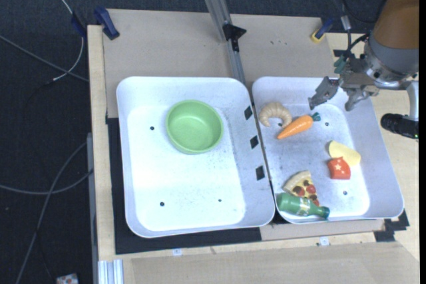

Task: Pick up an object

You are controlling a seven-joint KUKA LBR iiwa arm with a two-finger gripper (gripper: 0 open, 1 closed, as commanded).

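A wooden table (173,43) carries two shallow white bins side by side. The left bin (143,209) holds a green bowl (194,126). The right bin (379,169) holds loose toy food, apparently scattered for picking: a croissant (274,113), a carrot (295,126), a yellow wedge (344,151) touching a red piece (339,169), a pizza slice (301,183) and a green bottle (303,206) lying against the front wall. The grey arm reaches in from the right. Its hand (339,96) hangs over the bin's far edge, fingers spread, holding nothing. The carrot lies nearest, just in front and to the left of the hand, making it the likeliest target.
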